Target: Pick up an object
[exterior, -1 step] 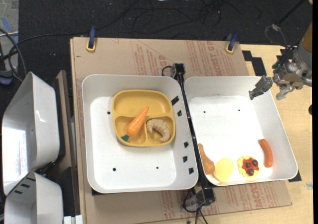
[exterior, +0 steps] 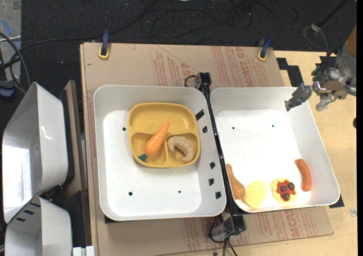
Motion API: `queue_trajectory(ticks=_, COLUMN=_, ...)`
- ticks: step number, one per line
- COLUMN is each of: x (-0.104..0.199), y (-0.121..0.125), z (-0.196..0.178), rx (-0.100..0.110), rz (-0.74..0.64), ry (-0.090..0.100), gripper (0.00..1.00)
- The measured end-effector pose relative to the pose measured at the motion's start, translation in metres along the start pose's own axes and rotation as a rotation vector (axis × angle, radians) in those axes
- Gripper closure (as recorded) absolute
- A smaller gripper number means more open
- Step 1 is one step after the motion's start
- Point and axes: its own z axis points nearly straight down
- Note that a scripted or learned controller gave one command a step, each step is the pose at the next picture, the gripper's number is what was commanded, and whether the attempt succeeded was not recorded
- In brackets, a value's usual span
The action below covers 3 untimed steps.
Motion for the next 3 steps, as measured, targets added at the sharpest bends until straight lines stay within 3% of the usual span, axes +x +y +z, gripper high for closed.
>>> queue_trajectory(ticks=3, x=-0.007, y=-0.019, z=0.152, rx=0.004, rz=0.003, ry=0.001, gripper=0.0)
